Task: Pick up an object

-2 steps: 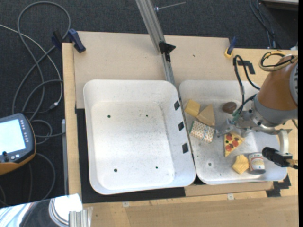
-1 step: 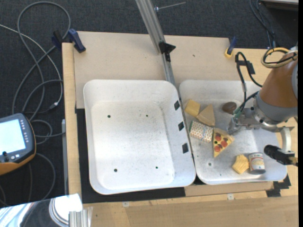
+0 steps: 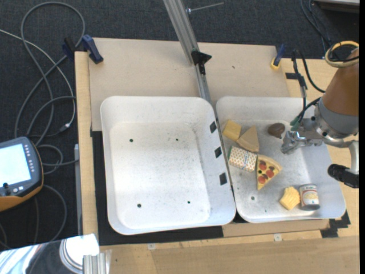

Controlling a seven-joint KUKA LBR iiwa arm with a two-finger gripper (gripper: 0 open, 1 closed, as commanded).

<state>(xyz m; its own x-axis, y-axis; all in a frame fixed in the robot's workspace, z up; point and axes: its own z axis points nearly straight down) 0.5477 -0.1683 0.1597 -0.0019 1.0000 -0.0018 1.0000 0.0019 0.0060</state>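
Observation:
The right bin holds several small objects. A brown rounded piece lies near its back. Two yellow wedges lie toward its left side, and a patterned box rests below them. A pizza slice toy sits mid-bin. At the front are a yellow block and a small can. My gripper hangs low over the bin's right half, just right of and below the brown piece, above bare bin floor. Nothing shows in its grasp.
The left bin stands beside the right one. A slanted metal pole crosses the bench back and ends between the bins. Blue clamps grip the far corners. A teach pendant and cables lie on the floor at the left.

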